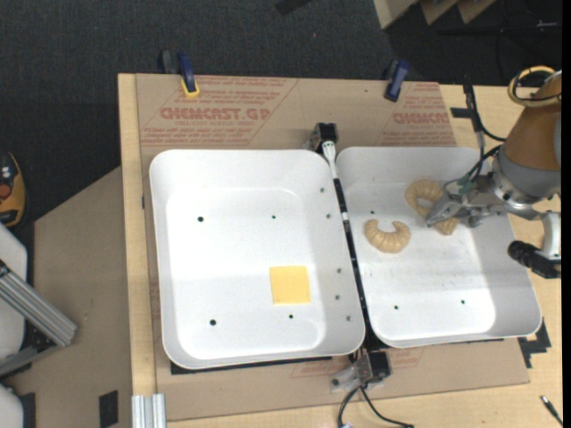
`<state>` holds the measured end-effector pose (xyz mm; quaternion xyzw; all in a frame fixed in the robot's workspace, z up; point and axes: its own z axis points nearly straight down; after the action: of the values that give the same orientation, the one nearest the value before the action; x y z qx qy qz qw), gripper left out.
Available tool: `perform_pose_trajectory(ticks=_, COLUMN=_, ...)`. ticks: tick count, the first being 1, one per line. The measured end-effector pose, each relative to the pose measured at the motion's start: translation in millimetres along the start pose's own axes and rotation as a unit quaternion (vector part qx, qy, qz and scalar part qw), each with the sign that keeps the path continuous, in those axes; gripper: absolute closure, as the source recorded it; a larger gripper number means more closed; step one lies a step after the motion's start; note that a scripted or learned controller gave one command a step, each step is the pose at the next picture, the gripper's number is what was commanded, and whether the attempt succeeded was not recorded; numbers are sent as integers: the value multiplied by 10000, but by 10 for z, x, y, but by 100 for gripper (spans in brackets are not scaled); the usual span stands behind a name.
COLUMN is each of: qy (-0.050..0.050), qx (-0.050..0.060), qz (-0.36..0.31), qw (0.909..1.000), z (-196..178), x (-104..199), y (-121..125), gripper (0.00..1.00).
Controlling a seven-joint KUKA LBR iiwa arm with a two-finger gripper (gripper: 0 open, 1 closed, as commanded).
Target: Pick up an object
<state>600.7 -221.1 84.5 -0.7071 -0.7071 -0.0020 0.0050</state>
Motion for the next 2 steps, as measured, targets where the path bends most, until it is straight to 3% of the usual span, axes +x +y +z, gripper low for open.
perform_pose_trajectory(ticks=1, qy=15, qx=114, qz=-51, qw=9999, z=14, x=15, y=539, gripper=0)
perform_pose_trajectory(ticks=2, qy=-12, qx=86, qz=-20, qw=10000, z=-101, x=-7, y=527, gripper=100)
